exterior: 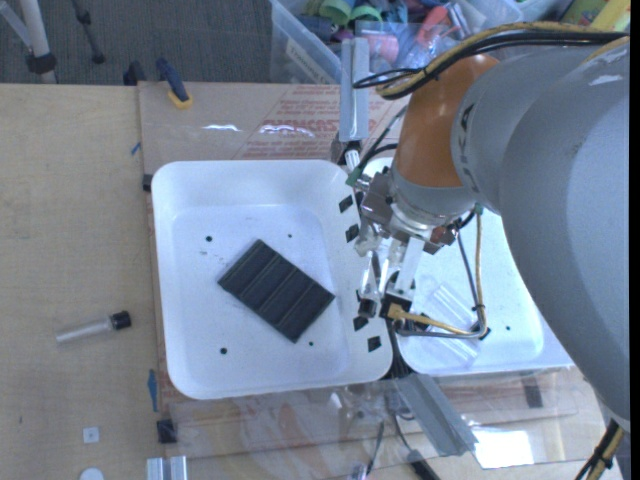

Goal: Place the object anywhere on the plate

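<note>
A flat black ribbed plate [276, 289] lies at a slant on the floor of the left white bin [160, 268]. My gripper [385, 293] hangs from the grey arm with its orange band [435, 128], over the ridge where the left bin meets the right bin [520, 340]. It sits about a hand's width right of the plate and does not touch it. Just right of the gripper, a faint clear shape [440, 303] rests on the right bin's floor, too indistinct to name. The arm hides most of the right bin.
A clear crate of colourful toys [420, 8] stands behind the bins. A small cylinder with a black cap [92, 327] lies on the bench to the left. A blue clamp [175, 83] sits at the board's back left corner.
</note>
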{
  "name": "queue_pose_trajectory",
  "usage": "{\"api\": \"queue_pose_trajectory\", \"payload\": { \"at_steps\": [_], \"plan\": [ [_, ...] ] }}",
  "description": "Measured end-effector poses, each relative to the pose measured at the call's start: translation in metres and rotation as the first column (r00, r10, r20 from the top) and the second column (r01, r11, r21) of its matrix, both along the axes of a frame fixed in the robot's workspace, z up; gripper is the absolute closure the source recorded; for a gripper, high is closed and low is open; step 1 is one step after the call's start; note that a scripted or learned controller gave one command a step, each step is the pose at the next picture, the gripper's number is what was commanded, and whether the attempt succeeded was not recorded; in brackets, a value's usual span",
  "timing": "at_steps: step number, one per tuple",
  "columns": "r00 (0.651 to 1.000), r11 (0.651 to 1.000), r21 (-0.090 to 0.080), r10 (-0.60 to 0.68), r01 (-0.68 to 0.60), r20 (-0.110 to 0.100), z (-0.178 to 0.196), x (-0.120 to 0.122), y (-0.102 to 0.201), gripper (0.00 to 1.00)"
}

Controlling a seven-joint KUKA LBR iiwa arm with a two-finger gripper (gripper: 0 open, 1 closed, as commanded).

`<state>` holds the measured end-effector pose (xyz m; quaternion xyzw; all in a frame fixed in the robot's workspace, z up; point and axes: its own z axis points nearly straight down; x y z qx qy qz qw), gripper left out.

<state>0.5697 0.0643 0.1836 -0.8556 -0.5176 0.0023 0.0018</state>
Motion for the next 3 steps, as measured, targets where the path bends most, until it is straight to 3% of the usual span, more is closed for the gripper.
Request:
{"api": "queue_pose_trajectory", "payload": {
  "at_steps": [1,2,3],
  "plan": [
    [0.996,0.996,-0.002,-0.09,0.09,0.003,0.0,0.073,0.068,1.0],
    [0.891,0.891,-0.002,0.455,-0.455,0.008,0.042,0.097,0.106,1.0],
    [0.874,0.874,-0.002,0.485,-0.485,0.007,0.068,0.096,0.161,1.0]
  ]
}}
